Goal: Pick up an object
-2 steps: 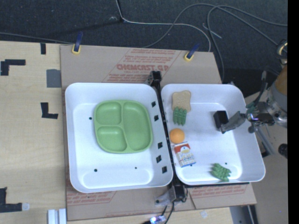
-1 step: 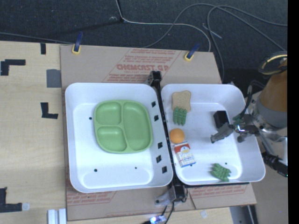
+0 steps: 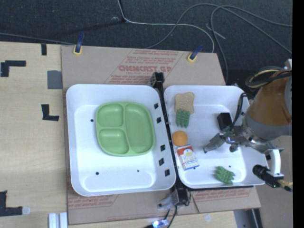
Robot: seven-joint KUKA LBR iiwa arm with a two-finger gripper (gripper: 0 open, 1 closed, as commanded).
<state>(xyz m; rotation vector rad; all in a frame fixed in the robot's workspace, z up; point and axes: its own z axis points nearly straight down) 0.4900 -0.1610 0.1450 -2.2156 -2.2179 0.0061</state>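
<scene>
In the right bin [image 3: 209, 95], a slice of bread [image 3: 184, 101] lies at the back left. A green ridged toy vegetable [image 3: 183, 118] sits just in front of it. An orange ball [image 3: 179, 138] and a small red and white carton [image 3: 187, 156] follow toward the front. A green leafy toy [image 3: 224, 175] rests near the front right. My gripper [image 3: 222, 146] hangs over the bin's bare middle, right of the orange and the carton and above the leafy toy. It is open, with nothing between its fingers.
The left bin [image 3: 80, 141] holds a green divided plate [image 3: 125, 128]. Black clips [image 3: 161, 122] line the wall between the bins. The arm's orange band and grey wrist [image 3: 270, 113] cover the right bin's right side. Cables [image 3: 199, 18] run behind the bench.
</scene>
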